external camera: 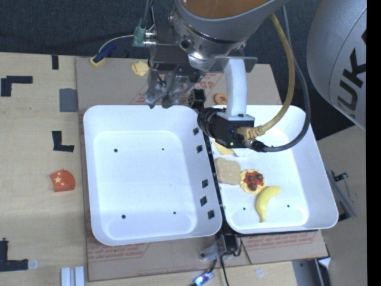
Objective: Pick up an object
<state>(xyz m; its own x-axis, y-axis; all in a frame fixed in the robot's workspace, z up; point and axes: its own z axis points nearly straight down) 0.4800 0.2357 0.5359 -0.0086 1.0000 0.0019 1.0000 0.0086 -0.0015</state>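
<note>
My gripper [168,92] hangs over the far rim of the left bin [101,124], near its right corner, and I see nothing in it. In the right bin [309,177] lie a tan square slice [227,170], a small round piece with red dots [252,180] and a yellow banana [266,200], all close together towards the near left. A pale yellow piece [222,149] lies just behind the slice, partly hidden by the robot's own gear.
A red piece [62,180] lies on the bench left of the bins. A small yellow piece [139,68] and an orange ring [220,98] lie on the cardboard behind the bins. The divider between the bins carries black clips [205,183].
</note>
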